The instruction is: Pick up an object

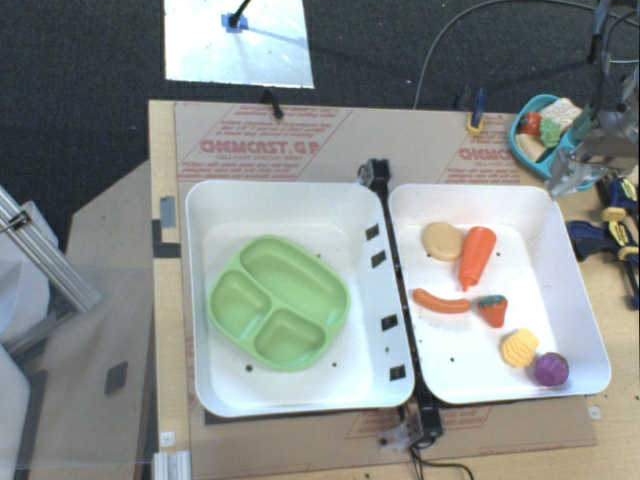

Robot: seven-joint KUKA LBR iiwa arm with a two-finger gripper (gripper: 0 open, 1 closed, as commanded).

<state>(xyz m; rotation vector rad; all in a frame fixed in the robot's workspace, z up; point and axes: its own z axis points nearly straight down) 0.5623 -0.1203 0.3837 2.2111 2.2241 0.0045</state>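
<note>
Camera view, single frame. My claw (577, 166) hung at about 2 o'clock of the scene, beyond the far right corner of the right bin (470, 198) and just beside a blue bowl (540, 140) of toy food. It was well apart from anything in the bin. Blur and angle: I could not tell whether the claw was spread or pressed together. Nothing was visibly held.

Candidates all lay in the right bin: a tan round piece (442, 240), the carrot (476, 256) touching or just beside it, a sausage (441, 301), a small red-orange piece (490, 310), a yellow piece (519, 347) and a purple piece (550, 369) towards 5 o'clock. The left bin (280, 194) held a green divided plate (278, 303).

Judgement: the reach had not begun. The carrot looked the best target, being large and raised. Its long axis ran roughly 12 to 6 o'clock, leaning slightly; the thick end sat near 12, the narrow tip pointed to about 7. To do this well I would come down over its middle, close across the short axis along 9 to 3, and keep clear of the tan piece on the 9 o'clock side. The sausage lay crosswise, 9 to 3, and low: a harder grip.
</note>
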